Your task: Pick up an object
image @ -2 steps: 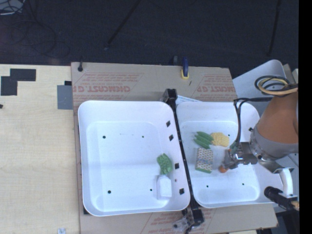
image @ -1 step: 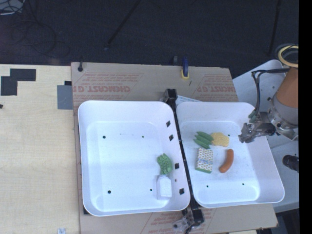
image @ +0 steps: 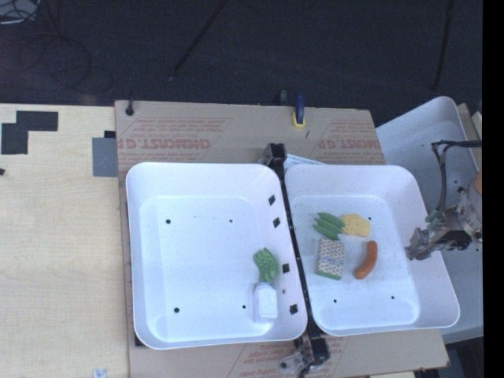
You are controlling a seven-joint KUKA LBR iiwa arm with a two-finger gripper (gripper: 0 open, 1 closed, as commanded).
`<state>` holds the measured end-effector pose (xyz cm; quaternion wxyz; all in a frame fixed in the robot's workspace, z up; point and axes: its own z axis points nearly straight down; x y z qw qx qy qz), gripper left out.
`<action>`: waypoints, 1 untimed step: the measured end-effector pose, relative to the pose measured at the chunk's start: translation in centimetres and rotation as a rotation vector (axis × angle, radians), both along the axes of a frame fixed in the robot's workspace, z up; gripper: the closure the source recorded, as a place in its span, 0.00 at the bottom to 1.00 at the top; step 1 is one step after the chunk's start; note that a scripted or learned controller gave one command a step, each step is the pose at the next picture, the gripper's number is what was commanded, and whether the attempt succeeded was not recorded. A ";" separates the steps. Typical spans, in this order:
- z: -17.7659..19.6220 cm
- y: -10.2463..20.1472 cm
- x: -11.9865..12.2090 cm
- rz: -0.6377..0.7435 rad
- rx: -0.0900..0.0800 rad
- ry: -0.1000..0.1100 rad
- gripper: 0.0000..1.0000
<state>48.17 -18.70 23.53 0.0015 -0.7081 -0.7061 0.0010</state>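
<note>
A grey two-finger gripper [image: 419, 248] hangs at the right rim of the right-hand shallow white plastic bin [image: 394, 309] on the desk, holding nothing that can be seen; whether its fingers are spread or pressed together cannot be told from this angle. The pick appears not yet begun. Candidates lie toward that bin's left-centre: an orange sausage-shaped toy [image: 366, 259] nearest the gripper, a pale patterned block [image: 331, 258] to its left, and above them a yellow corn-like piece [image: 356, 225] touching a cluster of green pods [image: 329, 224]. Across the divider, the left white bin [image: 157, 305] carries a green leafy lump [image: 267, 264] and a small white block [image: 265, 302].
</note>
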 end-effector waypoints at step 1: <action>-8.0 -2.7 -0.9 0.001 0.002 0.006 1.00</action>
